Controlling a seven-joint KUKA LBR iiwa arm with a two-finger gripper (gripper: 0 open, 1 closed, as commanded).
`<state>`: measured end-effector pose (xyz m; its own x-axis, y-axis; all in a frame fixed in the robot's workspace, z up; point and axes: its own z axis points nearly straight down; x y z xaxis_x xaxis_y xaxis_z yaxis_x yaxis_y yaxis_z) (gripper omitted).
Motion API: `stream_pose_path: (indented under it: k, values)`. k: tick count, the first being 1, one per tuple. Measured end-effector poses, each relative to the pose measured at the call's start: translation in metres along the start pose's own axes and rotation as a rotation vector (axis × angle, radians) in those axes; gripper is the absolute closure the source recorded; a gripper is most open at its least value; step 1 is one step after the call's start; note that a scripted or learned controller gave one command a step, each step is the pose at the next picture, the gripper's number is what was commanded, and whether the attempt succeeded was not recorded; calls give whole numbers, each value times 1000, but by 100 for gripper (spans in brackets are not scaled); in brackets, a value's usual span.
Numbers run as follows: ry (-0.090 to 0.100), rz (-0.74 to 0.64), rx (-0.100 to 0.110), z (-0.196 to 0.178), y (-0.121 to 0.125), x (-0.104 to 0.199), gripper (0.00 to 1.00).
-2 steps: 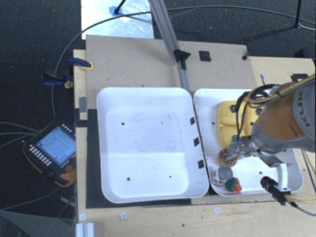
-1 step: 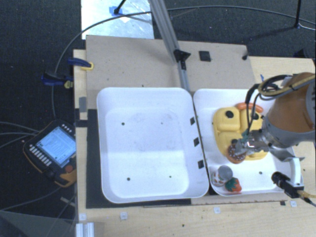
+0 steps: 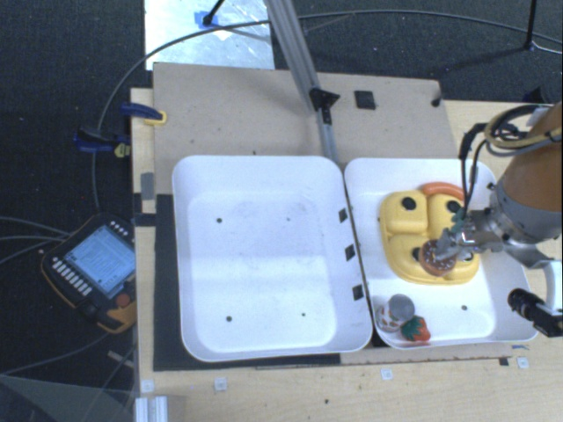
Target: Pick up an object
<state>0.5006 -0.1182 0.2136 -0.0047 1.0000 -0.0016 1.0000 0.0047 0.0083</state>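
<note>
Arm (image 3: pixel 528 192) enters from the right, over the right bin (image 3: pixel 493 319). Hand (image 3: pixel 447 251) sits low on the yellow toy (image 3: pixel 413 227), approx. at its lower right part; finger state: cannot tell, tips blurred against a brownish patch. Yellow toy lies in the upper half of the right bin, w/ an orange piece (image 3: pixel 440 188) touching its top edge. Small grey object (image 3: pixel 400 306) and orange-green object (image 3: pixel 416 328) lie in the bin's lower left corner, just beside each other. Left bin (image 3: pixel 198 323) adjoins on the worktop (image 3: pixel 246 112).
</note>
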Motion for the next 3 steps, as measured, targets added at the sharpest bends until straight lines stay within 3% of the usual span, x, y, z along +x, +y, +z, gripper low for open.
stream_pose_path:
  k: [1,3]
  values:
    - [0,-1,1,-46,2,0,100]
    - [4,-6,6,-32,39,116,100]
